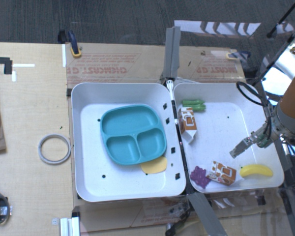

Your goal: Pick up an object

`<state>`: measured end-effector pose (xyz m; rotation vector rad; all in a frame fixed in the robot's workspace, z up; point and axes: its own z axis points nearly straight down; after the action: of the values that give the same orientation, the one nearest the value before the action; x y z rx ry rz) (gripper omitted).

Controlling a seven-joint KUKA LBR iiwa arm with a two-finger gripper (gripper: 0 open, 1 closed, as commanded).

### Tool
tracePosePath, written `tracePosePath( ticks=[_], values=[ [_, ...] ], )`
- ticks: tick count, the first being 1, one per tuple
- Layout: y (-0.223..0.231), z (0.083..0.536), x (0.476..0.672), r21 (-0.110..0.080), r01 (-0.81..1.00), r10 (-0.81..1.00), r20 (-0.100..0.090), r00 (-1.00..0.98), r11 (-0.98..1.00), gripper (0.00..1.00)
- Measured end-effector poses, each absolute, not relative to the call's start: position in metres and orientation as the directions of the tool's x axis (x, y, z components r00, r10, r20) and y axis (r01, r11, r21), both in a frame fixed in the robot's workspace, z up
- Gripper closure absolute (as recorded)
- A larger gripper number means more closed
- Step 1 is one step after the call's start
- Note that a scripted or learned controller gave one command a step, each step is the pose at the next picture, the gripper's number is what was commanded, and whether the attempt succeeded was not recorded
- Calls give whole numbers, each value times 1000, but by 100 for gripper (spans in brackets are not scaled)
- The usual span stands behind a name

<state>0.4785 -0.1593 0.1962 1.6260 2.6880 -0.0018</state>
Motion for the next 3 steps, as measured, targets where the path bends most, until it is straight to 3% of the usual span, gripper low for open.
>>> tracePosePath(
  ticks=[1,2,3],
  values=[
    [-121,120,482,9,890,890,-6,-455,455,0],
    [-146,147,505,0,959,959,-1,-283,283,0],
    [-223,228,503,-2,934,934,0,-357,357,0]
  ],
)
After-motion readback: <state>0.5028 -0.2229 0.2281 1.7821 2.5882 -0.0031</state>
